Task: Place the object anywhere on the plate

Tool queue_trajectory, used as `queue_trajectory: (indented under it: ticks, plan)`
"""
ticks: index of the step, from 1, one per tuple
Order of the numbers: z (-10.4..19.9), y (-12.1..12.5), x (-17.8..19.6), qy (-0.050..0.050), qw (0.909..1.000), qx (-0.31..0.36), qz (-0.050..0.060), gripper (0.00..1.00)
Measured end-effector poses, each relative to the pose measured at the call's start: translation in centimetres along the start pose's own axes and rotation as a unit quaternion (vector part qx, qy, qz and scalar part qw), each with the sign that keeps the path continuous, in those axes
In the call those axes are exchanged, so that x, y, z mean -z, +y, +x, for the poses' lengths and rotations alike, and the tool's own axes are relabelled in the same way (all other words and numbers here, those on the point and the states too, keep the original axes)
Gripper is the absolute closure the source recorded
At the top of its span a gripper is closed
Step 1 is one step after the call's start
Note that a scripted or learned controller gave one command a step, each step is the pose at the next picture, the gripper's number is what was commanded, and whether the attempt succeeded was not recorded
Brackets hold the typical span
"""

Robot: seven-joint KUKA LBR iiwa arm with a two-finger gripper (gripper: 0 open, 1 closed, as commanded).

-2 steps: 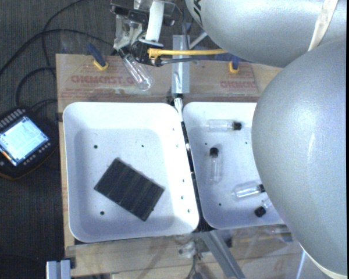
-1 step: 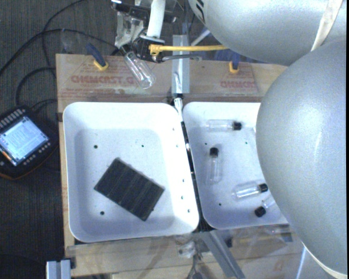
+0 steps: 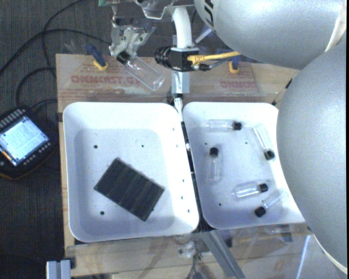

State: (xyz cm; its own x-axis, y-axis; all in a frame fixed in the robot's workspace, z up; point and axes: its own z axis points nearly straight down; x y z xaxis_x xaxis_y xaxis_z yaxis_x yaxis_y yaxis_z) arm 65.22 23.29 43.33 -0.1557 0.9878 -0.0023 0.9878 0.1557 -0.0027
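Gripping a clear vial [image 3: 144, 73] by its black cap, the end effector [image 3: 124, 50] hangs beyond the left bin [image 3: 75, 156], well apart from the dark plate [image 3: 129, 189]. Such a small hold could let the tilted vial slip or swing and land off the plate

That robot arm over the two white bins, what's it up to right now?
The gripper is raised above the far edge of the bench, gripping a clear vial by its black-capped end. The vial hangs tilted behind the left bin, where a dark ribbed plate lies flat. The plate has nothing on it yet, so the placing is still to do. Five more clear vials with black caps lie scattered in the right bin.
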Motion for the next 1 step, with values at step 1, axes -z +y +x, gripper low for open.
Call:
queue_trajectory:
  ticks: [1]
  plan:
    - [0.02, 0.03, 0.86, -0.002, 1.0, 0.0, 0.001, 1.0]
